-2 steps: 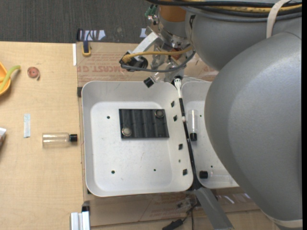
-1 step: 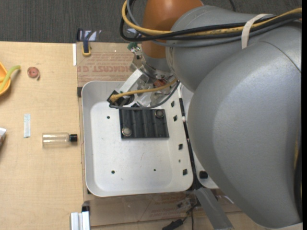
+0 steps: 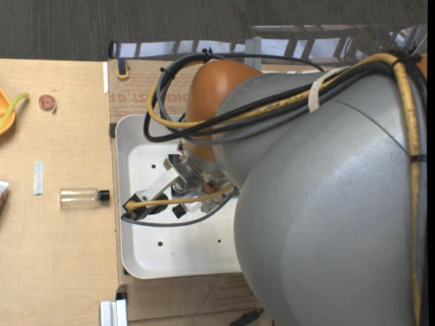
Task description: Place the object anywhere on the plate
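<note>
The only writing is red block print on the brown cardboard (image 3: 139, 92) beyond the tool (image 3: 185, 185), above the bin's far rim. The print sits reversed and is too broken up to read. The clear bottle (image 3: 83, 196) carries no label that can be made out.

That bottle lies on its side on the wooden tabletop (image 3: 61, 257), left of the tool and just outside the white bin (image 3: 170, 253). Its long axis runs across the view, and its black cap points toward the tool.

The tool hangs low inside the bin, over the floor's left half, under the grey arm (image 3: 326, 202). Cables and the wrist hide it, so whether it is wide or narrow cannot be told, and nothing can be seen held in it.

Farther left of the tool, past the bottle, a pale strip (image 3: 38, 178) lies on the wood. Left of the tool and farther back sit a small red disc (image 3: 46, 102) and a yellow-orange dish (image 3: 5, 113), cut off by the view's edge.
</note>
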Controlling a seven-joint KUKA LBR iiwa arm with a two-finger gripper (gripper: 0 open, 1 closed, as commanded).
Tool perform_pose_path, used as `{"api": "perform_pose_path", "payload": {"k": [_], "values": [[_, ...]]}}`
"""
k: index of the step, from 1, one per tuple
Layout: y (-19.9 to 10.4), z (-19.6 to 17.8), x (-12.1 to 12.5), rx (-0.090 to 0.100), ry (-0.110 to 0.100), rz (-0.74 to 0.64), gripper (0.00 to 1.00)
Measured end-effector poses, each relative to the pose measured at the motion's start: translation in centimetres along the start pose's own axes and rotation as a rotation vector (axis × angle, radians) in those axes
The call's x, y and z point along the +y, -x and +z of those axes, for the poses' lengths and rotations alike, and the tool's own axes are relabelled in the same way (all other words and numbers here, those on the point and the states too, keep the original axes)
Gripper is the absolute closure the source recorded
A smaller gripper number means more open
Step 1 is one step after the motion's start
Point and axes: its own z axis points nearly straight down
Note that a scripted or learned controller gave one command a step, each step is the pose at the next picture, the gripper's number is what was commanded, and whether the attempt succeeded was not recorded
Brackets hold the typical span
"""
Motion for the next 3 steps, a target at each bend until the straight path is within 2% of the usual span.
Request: {"api": "perform_pose_path", "payload": {"k": [1,2,3], "values": [[2.0,10.1,-2.4,-0.001,0.0,0.134,1.0],[1.9,-11.5,-2.5,0.002,0.002,0.129,1.0],[2.0,1.4,-2.6,-0.003,0.0,-0.048,1.0]]}}
